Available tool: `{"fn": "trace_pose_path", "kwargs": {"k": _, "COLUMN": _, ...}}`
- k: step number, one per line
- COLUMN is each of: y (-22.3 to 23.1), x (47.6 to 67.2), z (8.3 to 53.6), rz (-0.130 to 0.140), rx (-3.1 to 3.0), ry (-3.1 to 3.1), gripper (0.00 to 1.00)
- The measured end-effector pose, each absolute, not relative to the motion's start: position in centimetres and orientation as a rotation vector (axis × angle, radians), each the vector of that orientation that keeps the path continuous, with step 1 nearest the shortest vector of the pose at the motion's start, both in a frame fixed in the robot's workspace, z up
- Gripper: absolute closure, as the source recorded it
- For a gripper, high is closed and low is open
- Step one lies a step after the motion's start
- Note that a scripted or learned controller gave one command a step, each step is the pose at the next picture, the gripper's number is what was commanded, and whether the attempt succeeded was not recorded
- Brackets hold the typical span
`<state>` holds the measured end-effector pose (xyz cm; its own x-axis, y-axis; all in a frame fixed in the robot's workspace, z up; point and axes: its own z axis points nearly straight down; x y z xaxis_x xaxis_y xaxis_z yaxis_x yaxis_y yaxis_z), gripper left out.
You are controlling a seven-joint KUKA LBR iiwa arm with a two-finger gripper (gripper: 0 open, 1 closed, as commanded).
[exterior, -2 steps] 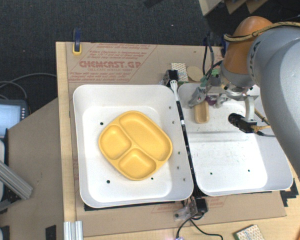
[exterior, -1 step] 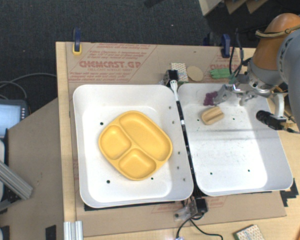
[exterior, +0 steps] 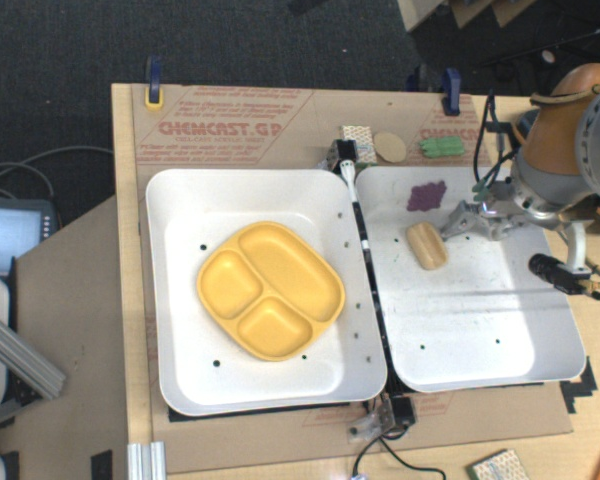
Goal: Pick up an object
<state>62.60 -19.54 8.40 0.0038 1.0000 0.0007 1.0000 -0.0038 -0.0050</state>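
jaws (exterior: 458, 222): spread apart, holding nothing | just right of tan block (exterior: 426, 245) | right bin (exterior: 480, 358)

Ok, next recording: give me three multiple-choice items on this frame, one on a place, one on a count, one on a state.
1. Where does the yellow divided plate lie?
A. in the left bin
B. in the right bin
C. on the board behind the bins

2. How many compartments does the plate have?
A. two
B. three
C. five

3. How does the tan cylinder stand to the gripper?
A. lifted above the bin
B. pushed under the purple piece
C. lying on the right bin's floor, just left of the gripper

Answers:
1 A, the plate fills the middle of the left bin.
2 B, its ridges mark off three sections.
3 C, the cylinder rests on the white floor, with the purple piece apart behind it.
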Motion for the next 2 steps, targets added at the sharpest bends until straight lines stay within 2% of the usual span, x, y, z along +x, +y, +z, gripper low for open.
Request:
{"fn": "trace_pose_path", "kwargs": {"k": 1, "y": -22.0, "x": 58.5, "z": 8.6, "rz": -0.012, "rx": -2.215, "ry": -2.218, "gripper": 0.0}}
{"fn": "trace_pose_path", "kwargs": {"k": 2, "y": -22.5, "x": 56.8, "z": 23.0, "rz": -0.008, "rx": -2.23, "ry": -2.231, "gripper": 0.0}}
